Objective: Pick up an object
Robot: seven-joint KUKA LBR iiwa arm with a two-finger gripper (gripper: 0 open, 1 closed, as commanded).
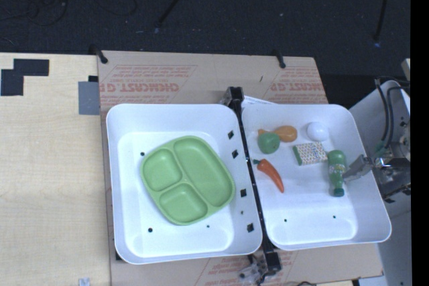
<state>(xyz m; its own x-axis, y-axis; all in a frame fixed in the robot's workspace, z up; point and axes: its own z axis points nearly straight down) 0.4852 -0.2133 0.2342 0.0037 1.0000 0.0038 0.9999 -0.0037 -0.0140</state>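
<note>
At the right rim of the right bin (365,144) the gripper (358,168) sat low, a grey finger reaching in toward the green bottle (336,172) and ending just beside it, perhaps touching its side. Whether that hand was spread or clenched I could not tell from where I stood; nothing showed between its fingers, so I would not call the bottle held.

The bottle lay near the bin's right wall, with a small patterned box (310,153) just to its left. Farther left were a red chili pepper (271,174), a green round fruit (269,142) touching an orange one (285,133), and a white ball (317,130) near the back wall. The left bin (127,144) carried a green divided plate (187,179).

My worry was the bottle. It looked smooth and round, lying close to the wall, and a finger coming at it from one side would likely nudge it or roll it away instead of straddling it. It might also knock the box, or the fingers might catch on the bin's rim.
</note>
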